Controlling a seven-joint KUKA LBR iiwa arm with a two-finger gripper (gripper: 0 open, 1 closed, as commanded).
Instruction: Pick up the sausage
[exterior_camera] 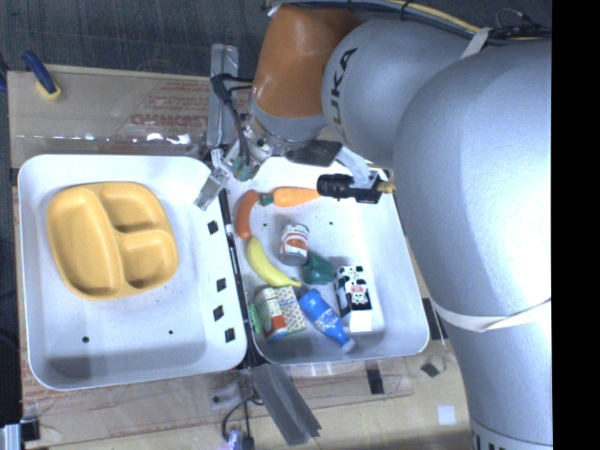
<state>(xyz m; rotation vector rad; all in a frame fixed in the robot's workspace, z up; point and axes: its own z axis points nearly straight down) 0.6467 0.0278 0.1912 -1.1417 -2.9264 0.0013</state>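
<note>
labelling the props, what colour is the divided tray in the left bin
Yellow; the divided tray shows clearly in the camera view.

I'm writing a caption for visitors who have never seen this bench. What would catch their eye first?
The huge grey arm with its orange band fills the right side, its hand reaching down at the wall between the two bins. The yellow divided tray glows in the left bin. The right bin holds a bright jumble: a carrot, a sausage and a banana.
</note>
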